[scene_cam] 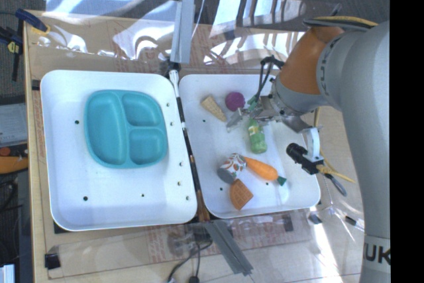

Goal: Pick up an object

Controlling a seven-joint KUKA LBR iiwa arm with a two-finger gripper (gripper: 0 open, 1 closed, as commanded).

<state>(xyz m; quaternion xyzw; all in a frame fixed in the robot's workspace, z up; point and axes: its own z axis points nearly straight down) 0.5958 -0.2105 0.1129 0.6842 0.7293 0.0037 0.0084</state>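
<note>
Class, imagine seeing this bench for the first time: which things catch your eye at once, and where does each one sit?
The turquoise divided tray stands out most, lying alone in the left bin. Next comes the big grey arm with its orange band, reaching in from the right over the right bin, its gripper down among the small toys there. Among them, the orange carrot and purple ball are brightest.

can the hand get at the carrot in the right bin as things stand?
Probably yes. The carrot lies in the open in the right bin, nothing on top of it. The hand hangs just above it in the picture, by the green toy. A patterned toy touches the carrot's blunt end, which could crowd a grasp there.
</note>
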